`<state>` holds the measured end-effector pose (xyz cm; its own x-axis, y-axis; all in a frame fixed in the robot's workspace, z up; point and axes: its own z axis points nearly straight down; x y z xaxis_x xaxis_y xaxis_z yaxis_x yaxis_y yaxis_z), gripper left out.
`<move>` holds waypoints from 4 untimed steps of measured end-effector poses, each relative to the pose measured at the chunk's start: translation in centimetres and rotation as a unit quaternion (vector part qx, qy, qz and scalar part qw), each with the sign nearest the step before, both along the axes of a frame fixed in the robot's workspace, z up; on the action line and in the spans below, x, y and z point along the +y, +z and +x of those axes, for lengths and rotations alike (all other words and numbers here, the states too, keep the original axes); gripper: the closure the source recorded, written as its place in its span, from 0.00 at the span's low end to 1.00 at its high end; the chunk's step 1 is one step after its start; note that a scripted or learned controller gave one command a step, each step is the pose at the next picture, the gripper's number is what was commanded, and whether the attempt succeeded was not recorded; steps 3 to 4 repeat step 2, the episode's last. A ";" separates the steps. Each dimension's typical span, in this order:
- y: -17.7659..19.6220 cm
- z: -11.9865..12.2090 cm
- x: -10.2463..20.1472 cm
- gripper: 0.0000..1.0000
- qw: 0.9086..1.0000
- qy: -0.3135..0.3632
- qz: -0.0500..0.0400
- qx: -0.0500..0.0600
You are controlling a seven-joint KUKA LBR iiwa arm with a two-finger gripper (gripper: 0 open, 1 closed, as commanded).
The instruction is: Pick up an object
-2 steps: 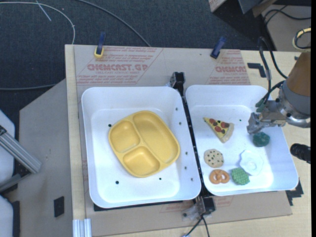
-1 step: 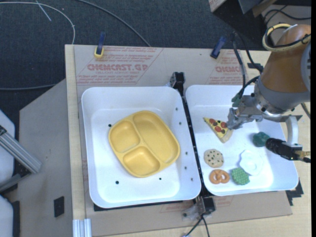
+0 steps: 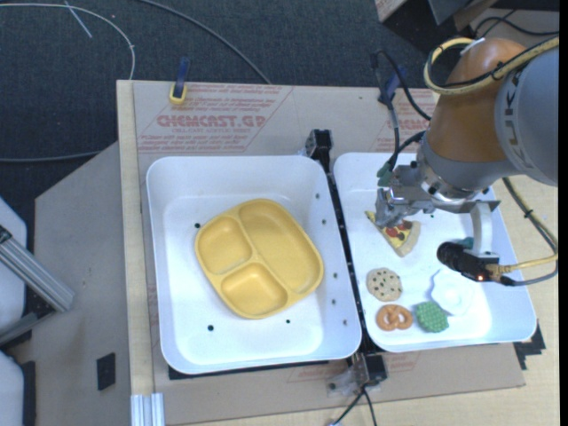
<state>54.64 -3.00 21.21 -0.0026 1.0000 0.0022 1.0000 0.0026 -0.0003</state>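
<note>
Hovering low over the right bin (image 3: pixel 355 177), the gripper (image 3: pixel 391 211) is positioned at the pizza slice toy (image 3: pixel 401 235) near that bin's centre. Whether anything is clasped cannot be told. The grasp step is judged in hand; next, a secure closing and a straight lift would be needed.

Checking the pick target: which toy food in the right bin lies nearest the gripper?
The pizza slice, right below the gripper. The cookie, pretzel and green piece lie farther toward the bin's near edge.
</note>
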 end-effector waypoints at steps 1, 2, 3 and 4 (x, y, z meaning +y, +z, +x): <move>1.4 1.5 5.0 1.00 1.000 0.002 0.000 -0.002; 0.7 2.3 10.0 1.00 1.000 0.001 -0.001 -0.001; 0.7 2.3 10.0 1.00 1.000 0.001 -0.001 -0.001; 0.7 2.3 10.0 1.00 1.000 0.001 -0.001 -0.001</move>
